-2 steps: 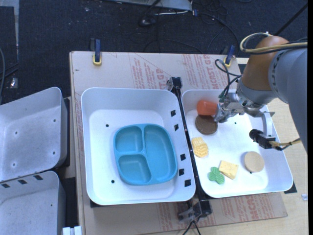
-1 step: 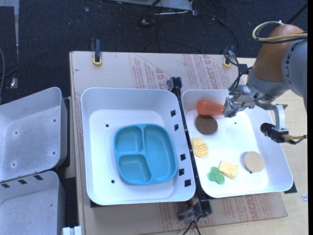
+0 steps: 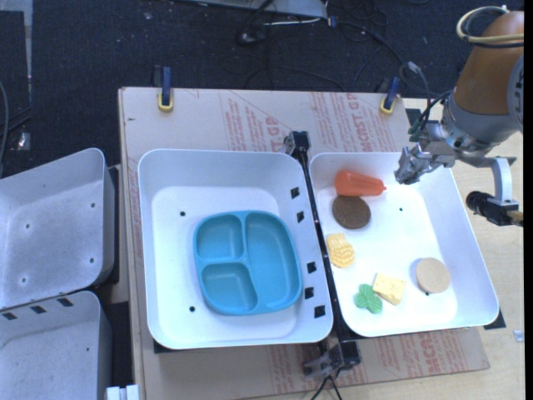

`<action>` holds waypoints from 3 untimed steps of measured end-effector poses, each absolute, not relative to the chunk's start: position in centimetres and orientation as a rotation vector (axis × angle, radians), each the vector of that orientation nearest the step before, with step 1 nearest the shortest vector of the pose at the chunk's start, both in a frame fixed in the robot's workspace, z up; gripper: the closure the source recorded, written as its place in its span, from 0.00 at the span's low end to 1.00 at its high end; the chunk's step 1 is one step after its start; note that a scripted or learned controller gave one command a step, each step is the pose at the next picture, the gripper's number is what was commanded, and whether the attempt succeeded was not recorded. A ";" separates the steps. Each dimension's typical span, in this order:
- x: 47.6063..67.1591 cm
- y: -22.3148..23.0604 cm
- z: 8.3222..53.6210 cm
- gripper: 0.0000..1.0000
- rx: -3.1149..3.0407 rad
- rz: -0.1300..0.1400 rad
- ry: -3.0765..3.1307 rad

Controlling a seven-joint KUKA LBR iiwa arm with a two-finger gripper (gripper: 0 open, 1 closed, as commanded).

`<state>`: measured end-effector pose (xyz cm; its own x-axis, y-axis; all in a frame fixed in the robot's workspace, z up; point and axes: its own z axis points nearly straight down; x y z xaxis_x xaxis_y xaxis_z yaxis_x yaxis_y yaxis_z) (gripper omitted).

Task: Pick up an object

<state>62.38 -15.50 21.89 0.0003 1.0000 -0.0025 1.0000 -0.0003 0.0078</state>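
The tool (image 3: 410,170) is seen hanging over the upper right part of the right bin (image 3: 466,248), just right of the orange carrot (image 3: 360,183); nothing is seen between its fingers, and whether they are spread or closed cannot be told. Below the carrot a brown round patty (image 3: 351,212) is found, then a yellow corn piece (image 3: 340,250). Lower down, a green leafy piece (image 3: 368,298) is seen touching a yellow cheese wedge (image 3: 389,287), with a tan round disc (image 3: 432,276) to their right. In the left bin (image 3: 166,182) a blue divided tray (image 3: 246,262) is laid.
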 end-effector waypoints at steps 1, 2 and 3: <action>62.5 -15.5 23.4 1.00 2.217 0.003 2.221; 62.3 -10.0 22.3 1.00 2.215 0.000 2.231; 61.9 -3.9 23.2 1.00 2.213 0.002 2.232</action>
